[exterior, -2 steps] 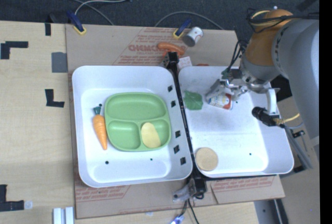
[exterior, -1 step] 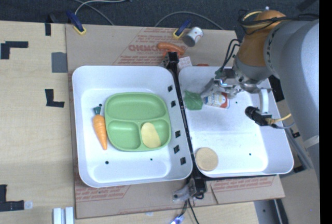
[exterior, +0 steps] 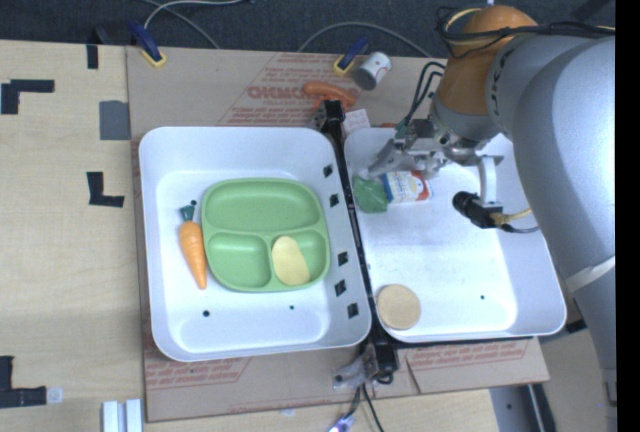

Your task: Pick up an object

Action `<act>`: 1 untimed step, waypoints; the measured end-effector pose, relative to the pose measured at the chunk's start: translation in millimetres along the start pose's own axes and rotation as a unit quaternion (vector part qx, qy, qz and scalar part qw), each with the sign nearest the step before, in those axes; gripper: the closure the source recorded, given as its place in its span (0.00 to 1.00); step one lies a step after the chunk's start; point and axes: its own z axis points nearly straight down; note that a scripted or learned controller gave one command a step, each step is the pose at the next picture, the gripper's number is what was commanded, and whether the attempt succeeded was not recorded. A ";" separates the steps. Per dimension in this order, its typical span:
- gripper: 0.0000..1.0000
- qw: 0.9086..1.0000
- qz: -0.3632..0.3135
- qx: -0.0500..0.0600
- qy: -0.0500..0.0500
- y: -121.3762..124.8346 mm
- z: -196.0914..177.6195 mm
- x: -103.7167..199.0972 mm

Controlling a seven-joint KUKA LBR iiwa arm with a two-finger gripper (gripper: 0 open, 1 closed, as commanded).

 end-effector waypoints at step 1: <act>0.00 1.000 -0.001 -0.002 0.003 -13.3 0.1 -15.2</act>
